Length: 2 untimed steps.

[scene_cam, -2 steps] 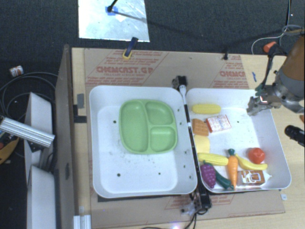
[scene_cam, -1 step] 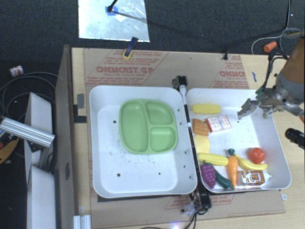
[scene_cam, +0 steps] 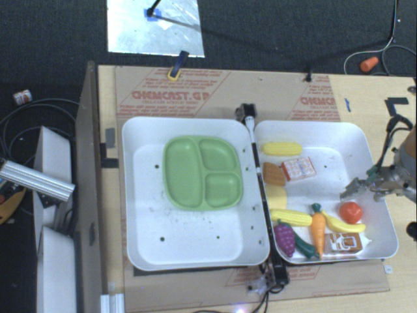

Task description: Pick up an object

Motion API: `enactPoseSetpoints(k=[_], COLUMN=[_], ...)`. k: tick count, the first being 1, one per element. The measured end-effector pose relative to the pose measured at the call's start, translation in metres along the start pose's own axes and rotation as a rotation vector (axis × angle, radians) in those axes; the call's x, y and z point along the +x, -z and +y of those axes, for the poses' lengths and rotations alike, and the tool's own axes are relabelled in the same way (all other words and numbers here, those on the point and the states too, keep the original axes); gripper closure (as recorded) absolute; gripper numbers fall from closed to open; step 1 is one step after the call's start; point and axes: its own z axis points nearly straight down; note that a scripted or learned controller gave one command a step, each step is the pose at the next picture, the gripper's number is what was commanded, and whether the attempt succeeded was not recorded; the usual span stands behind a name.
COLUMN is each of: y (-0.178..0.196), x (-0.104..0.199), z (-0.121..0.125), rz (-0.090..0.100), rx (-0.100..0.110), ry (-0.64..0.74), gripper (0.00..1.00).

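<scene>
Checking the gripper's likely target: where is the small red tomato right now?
The small red tomato lies in the right white bin, near its right side, just above the yellow banana and right of the orange carrot.

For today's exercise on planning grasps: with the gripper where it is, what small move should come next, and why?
Probably lower the gripper a little onto the tomato. It hangs over the right bin holding nothing, and the tomato is the nearest toy, just below it in the view.

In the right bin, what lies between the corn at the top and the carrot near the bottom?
In the camera view, a small red-and-white carton, an orange block and a banana lie between corn and carrot.
</scene>
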Motion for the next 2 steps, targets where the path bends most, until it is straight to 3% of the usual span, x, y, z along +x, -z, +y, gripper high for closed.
enactPoseSetpoints(k=[1,2], y=[-0.092,0.009], x=[0.005,0.002], z=[0.015,-0.012], rz=[0.000,-0.004], rx=[-0.007,-0.015], ry=[0.008,0.006], gripper=[0.00,0.00])
